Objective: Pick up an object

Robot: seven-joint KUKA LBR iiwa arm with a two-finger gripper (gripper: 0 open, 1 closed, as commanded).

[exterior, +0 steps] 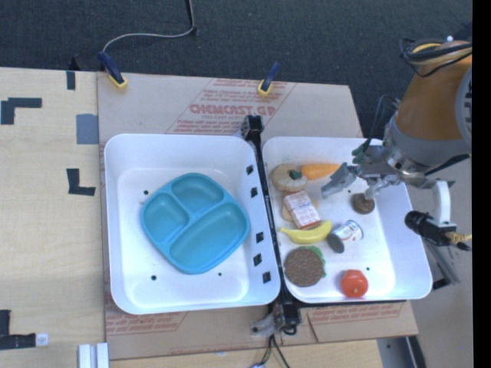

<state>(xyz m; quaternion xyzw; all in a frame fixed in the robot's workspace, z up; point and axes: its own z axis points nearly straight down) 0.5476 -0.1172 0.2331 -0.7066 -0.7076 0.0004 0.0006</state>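
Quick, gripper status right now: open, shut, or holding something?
Gripper: open, holding nothing; it sits over the right bin, one finger reaching toward the carrot, the other by a small brown object.

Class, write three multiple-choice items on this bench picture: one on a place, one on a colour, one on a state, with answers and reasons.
1. Where is the blue plate?
A. left bin
B. right bin
C. on the cardboard

2. What colour is the tomato?
A. green
B. red
C. white

3. How does the can rest?
A. upright
B. on its side
C. atop the banana

Answers: 1 A, it lies in the left bin. 2 B, it shows red. 3 B, it lies tipped beside the banana.
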